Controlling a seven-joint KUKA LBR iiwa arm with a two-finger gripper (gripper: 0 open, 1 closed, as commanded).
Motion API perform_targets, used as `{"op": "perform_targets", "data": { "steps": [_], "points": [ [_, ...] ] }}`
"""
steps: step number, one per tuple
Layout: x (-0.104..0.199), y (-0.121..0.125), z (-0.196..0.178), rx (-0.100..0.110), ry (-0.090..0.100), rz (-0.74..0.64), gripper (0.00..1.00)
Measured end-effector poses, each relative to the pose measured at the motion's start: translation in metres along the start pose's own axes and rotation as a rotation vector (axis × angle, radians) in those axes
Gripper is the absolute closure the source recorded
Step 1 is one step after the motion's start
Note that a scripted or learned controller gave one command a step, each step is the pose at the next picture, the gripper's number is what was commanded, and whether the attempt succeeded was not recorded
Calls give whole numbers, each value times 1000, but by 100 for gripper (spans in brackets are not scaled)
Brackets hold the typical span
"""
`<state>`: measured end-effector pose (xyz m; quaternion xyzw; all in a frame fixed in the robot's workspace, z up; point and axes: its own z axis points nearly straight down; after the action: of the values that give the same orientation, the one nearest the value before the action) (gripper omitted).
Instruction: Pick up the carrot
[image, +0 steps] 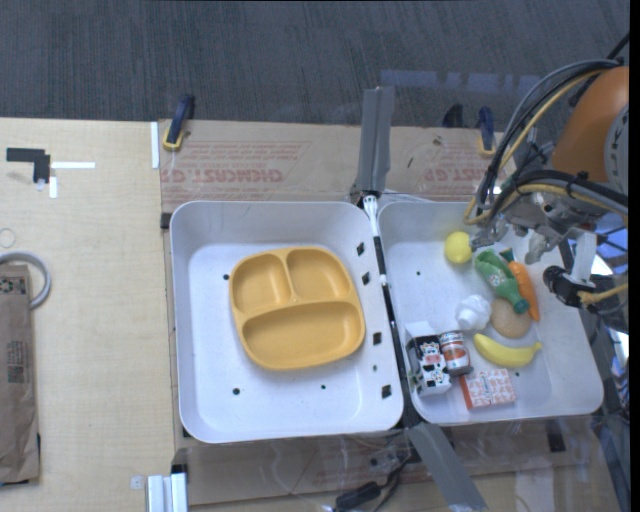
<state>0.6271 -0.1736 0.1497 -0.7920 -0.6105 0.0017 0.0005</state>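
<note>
1. Carrot (527, 290) lies in the right bin (590, 400), near its upper right part, running at a slant from upper left to lower right; it is thin and orange, and its upper end is partly lost under the arm's hardware.
2. Just left of it, touching or nearly so, lies a green bottle-like toy (500, 277); which of the two overlaps the other is hard to make out.
3. Pincer (530, 240) hangs over the bin's upper right area, just above the carrot's top end. Cables and grey metal crowd it, so I cannot tell how far it is parted, and nothing can be seen in its hold.
4. Orange band of the arm (595, 120) is cut off by the picture's right edge, with black hoses looping in front of it.
5. Also in the right bin: a yellow lemon (458, 248) at upper left, a banana (505, 349) below the carrot, a round tan item (511, 322) and a small white item (473, 314) too blurred to name, a small can (453, 352), a black-and-white carton (429, 365) and a red-and-white box (489, 389).
6. Left bin (200, 400) holds a yellow divided plate (296, 306) with three compartments.
7. At the table's (90, 300) left edge, a brown paper bag (15, 370) is cut off by the frame.
</note>
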Motion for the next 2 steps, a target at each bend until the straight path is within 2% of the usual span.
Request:
{"op": "perform_targets", "data": {
  "steps": [1,2],
  "points": [
    [-35,9,-122,-3,-1,-89,0],
    [-50,-17,-49,0,1,-141,0]
  ]
}}
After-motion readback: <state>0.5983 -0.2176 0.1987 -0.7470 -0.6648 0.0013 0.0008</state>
